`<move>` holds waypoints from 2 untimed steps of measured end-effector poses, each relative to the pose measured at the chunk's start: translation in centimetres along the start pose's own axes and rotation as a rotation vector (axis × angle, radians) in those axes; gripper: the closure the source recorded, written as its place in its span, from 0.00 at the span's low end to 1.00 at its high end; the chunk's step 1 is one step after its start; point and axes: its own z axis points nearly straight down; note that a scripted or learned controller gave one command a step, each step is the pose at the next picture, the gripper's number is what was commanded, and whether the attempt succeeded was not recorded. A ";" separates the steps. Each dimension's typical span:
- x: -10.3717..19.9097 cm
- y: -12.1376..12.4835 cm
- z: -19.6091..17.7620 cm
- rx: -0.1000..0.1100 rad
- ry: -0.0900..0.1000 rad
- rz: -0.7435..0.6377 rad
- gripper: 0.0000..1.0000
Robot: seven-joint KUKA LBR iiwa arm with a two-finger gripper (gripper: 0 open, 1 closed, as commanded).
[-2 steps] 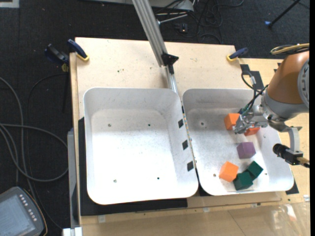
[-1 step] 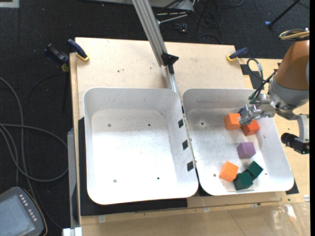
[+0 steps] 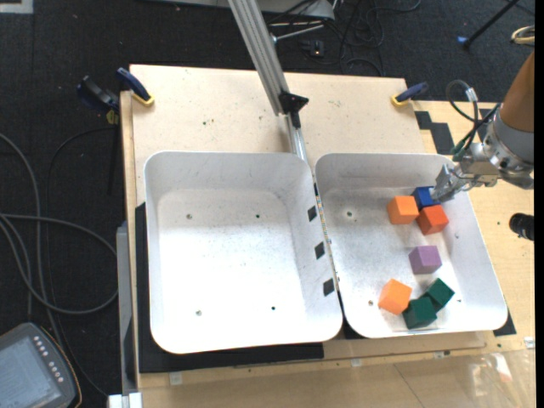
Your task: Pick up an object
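Observation:
The right bin (image 3: 357,313) holds several blocks. An orange block (image 3: 402,209) and a darker orange block (image 3: 433,218) lie near its far right side, with a blue block (image 3: 423,198) wedged between them. A purple block (image 3: 424,258) sits lower down. Near the front rim are an orange block (image 3: 394,296) and two dark green blocks (image 3: 440,292) (image 3: 420,313). My gripper (image 3: 444,188) reaches in from the right and is down at the blue block's right edge, partly covering it. I cannot tell whether anything is between its fingers.
The left bin (image 3: 170,228) sits beside the right one, sharing a middle rim. A slanted metal pole (image 3: 259,49) rises from the bench behind the bins. Clamps (image 3: 136,87) (image 3: 408,93) mark the bench's far corners.

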 end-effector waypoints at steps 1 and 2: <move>-0.7 1.0 -5.3 -0.001 0.000 0.000 1.00; 4.0 0.2 -4.3 0.009 0.004 -0.004 1.00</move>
